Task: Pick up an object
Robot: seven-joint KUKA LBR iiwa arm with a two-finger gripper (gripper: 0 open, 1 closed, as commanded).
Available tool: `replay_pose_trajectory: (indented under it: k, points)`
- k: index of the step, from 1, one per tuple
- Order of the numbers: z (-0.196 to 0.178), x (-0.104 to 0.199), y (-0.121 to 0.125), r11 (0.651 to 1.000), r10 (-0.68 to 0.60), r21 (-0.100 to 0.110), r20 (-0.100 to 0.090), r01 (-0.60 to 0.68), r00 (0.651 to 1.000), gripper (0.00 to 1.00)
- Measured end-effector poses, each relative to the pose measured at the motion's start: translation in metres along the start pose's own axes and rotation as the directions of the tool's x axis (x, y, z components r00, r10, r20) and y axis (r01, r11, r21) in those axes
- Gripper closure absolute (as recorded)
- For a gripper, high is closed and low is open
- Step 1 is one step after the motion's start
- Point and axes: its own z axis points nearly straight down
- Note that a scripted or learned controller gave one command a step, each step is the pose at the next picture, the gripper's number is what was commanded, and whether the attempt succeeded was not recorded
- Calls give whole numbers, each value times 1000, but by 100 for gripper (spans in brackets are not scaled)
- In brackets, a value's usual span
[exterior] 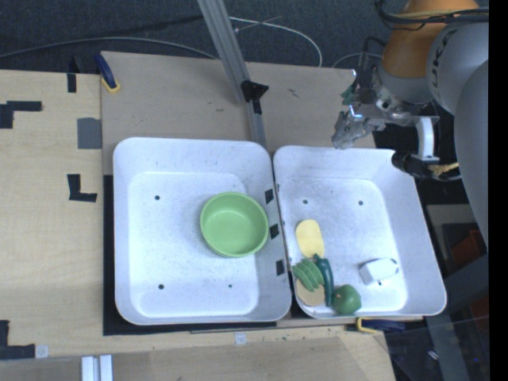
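Note:
My gripper (347,132) hangs above the far rim of the right bin (413,213), near its back edge, with nothing visible between its fingers. In the right bin's near left corner lie a pale yellow piece (309,237), a dark green leafy toy (314,274) and a round green object (346,298). A small white object (378,271) rests toward the near right. A green bowl (233,224) sits upright in the left bin (151,213), right of its middle.
A grey metal pole (230,50) slants across the bench behind the bins and ends at a black clamp (254,91) by the left bin's back right corner. Cables run along the dark floor behind.

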Motion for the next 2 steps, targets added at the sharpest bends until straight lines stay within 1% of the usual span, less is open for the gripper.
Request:
replay_pose_trajectory:
  k: [1, 2]
  points:
    - [-43, -3, 2, 1000, 0, 1, 0, 0, 1000, 100]
    - [-48, 45, -27, 1000, -3, 7, -2, 3, 1000, 100]
